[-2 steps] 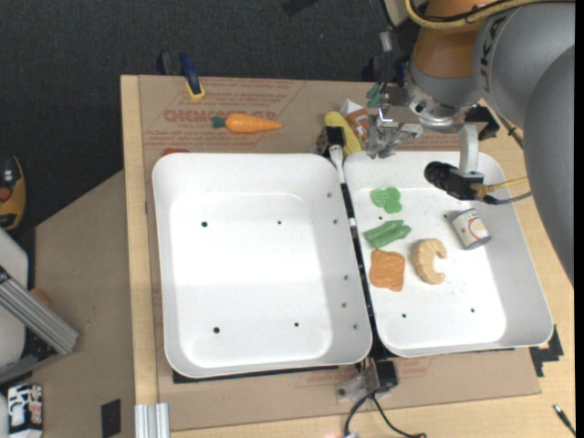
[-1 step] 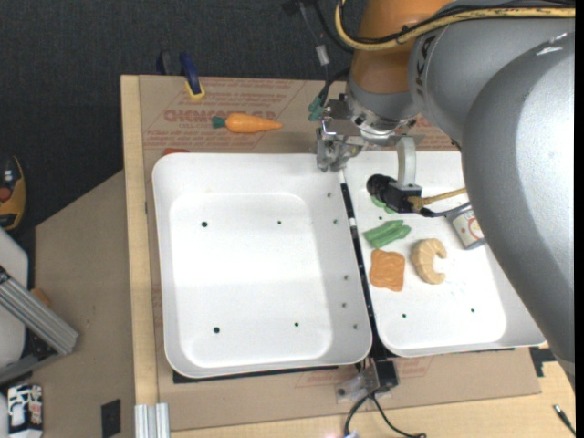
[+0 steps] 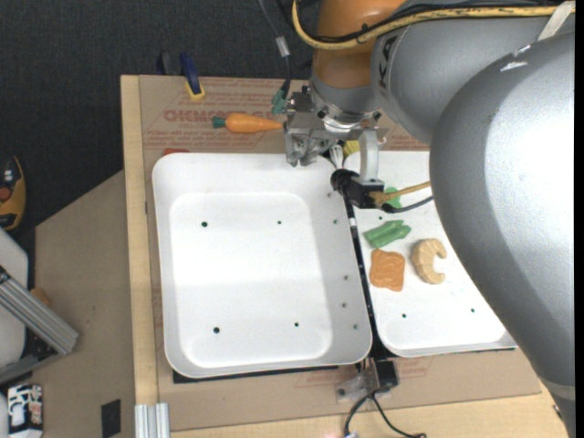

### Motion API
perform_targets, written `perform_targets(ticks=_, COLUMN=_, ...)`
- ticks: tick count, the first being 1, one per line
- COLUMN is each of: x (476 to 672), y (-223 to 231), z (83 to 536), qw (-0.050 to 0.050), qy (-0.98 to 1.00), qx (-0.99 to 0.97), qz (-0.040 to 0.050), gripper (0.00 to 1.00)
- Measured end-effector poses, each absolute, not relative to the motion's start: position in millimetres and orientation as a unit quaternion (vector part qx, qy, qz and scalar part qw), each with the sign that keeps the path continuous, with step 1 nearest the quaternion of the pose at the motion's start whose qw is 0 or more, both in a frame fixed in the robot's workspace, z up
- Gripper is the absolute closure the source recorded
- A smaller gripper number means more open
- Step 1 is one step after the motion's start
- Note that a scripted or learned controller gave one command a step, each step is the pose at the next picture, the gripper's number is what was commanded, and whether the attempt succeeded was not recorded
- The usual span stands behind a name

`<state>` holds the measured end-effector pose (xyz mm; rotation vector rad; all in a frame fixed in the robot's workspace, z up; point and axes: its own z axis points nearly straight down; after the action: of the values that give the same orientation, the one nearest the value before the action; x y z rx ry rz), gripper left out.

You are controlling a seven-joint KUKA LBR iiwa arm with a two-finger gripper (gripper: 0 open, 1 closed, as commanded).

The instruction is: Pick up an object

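Food (image 3: 388, 270) lay in the right bin (image 3: 474, 331). I saw a carrot (image 3: 248, 124) beside the gripper (image 3: 306, 149); grip unclear.

Both white bins, the left bin (image 3: 246, 263) and the right bin (image 3: 438, 322), appeared to be smooth moulded plastic with a soft sheen, and they rested on a worktop (image 3: 151, 135) of matt brown printed cardboard. The arm (image 3: 493, 108) showed a smooth satin grey shell with a glossy orange band (image 3: 360, 3), while the pincer (image 3: 310, 149) looked like bare metal. The carrot (image 3: 246, 123), green pod (image 3: 387, 234), orange block (image 3: 387, 270) and tan croissant (image 3: 429, 259) looked like matt plastic toy food.
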<state>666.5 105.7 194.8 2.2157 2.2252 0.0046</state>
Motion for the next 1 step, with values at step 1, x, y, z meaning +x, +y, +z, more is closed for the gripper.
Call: perform_targets(ticks=1, x=666.6, y=149.5, z=216.3, qw=0.001, qy=0.708, qx=0.706, qz=0.0016, gripper=1.00)
